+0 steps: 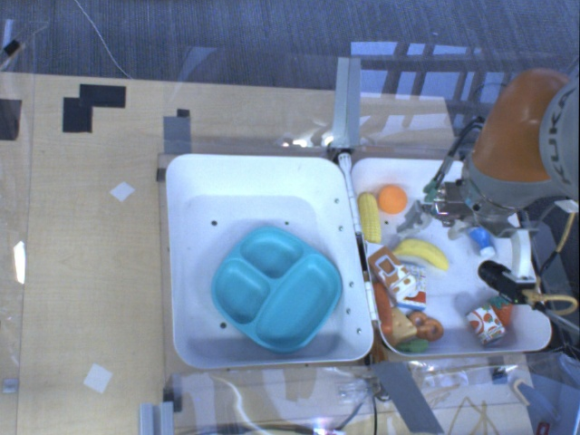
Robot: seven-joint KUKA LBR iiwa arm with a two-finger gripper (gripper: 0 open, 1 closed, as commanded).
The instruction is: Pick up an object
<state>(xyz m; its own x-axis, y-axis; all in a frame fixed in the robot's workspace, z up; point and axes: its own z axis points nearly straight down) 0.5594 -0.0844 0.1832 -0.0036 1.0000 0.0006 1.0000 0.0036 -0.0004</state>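
My gripper [433, 210] hangs over the right bin [535, 338], low above its middle, under the grey wrist with the orange band [521, 125]. Just left of it lie an orange ball [392, 198] and a yellow corn cob [368, 217]. A yellow banana [424, 253] lies just below the gripper. Nothing shows held in it. A white and orange carton [403, 279] rests further toward the front. A small blue bottle [480, 238] sits partly under the arm.
The left bin [195, 333] holds a blue divided plate [276, 286]. In the right bin's front lie a small printed can [487, 323] and a heap of toy vegetables [412, 327]. A metal divider [358, 243] separates the bins. A black cable part [503, 280] hangs by the arm.
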